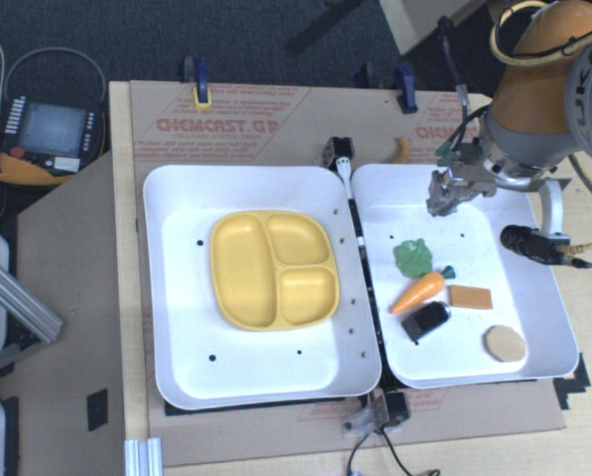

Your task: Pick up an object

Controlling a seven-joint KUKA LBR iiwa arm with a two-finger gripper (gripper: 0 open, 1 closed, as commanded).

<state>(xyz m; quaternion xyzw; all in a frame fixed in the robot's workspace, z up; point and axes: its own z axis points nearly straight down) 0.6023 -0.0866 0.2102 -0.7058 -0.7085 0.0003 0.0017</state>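
Hand (442,204) above right bin (533,365); carrot (418,292) inside

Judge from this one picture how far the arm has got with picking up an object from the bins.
Done: the gripper is over the far part of the right bin, where the objects are. In hand: nothing shows between its fingers. Left: the whole pick. The green piece, carrot, black block, tan slab and round beige piece all lie on the bin floor, nearer the camera than the gripper.
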